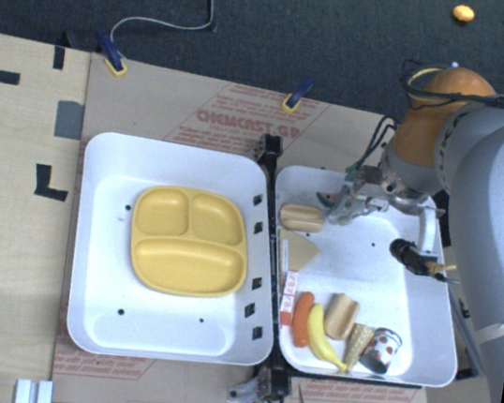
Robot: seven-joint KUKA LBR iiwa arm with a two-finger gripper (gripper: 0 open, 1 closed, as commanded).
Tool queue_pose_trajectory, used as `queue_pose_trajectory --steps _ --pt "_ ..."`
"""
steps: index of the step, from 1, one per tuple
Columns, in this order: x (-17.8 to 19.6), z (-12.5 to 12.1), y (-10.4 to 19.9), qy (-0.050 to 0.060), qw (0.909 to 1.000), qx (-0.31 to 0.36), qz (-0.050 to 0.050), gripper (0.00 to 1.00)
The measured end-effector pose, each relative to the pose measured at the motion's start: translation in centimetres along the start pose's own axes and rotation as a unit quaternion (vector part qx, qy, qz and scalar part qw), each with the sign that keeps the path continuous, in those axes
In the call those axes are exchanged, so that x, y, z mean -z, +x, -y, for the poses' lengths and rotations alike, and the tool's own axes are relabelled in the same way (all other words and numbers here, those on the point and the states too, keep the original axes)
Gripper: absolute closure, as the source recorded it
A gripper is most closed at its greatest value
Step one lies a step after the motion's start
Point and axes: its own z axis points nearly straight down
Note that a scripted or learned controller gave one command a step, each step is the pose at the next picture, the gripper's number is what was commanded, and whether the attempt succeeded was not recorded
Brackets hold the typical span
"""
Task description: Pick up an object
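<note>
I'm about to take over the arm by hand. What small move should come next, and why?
Probably shift the gripper slightly left and lower it over the bread roll. The roll lies at the far left end of the right bin, just beside the gripper and apart from the banana cluster, so it looks the nearest, least crowded target.

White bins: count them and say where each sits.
2. One shallow white plastic bin sits on the left, holding a yellow divided plate; the other white bin sits beside it on the right, holding small food items.
</note>
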Motion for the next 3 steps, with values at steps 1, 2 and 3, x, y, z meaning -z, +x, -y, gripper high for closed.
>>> queue_pose_trajectory --steps 1,2,3 --pt "-0.02 0.01 0.02 0.001 1.0000 0.000 0.000 0.00" --pt "0.93 0.03 0.02 0.001 1.0000 0.001 0.001 1.00" --pt "0.94 0.03 0.02 0.001 1.0000 0.000 0.001 0.00"
